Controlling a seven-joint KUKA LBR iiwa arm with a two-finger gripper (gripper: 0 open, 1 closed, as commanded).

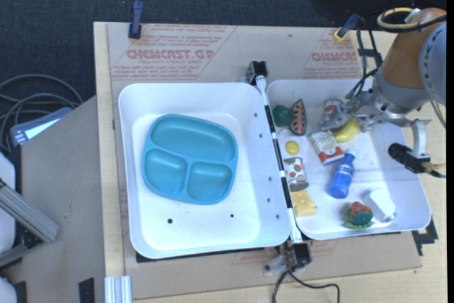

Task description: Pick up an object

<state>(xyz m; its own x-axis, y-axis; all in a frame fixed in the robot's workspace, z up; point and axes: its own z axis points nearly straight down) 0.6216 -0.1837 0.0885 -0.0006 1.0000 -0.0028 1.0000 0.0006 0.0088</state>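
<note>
The worktop (177,46) holds two white bins side by side. The left bin (142,223) has a blue tray (190,158) with three parts. The right bin (411,213) holds small toys — a blue bottle (341,176), a yellow cheese block (305,204), a watermelon slice (299,117) and a yellow banana (347,130). The hand (352,113) sits low over the banana at the bin's far side — I cannot tell how it is set.
</note>
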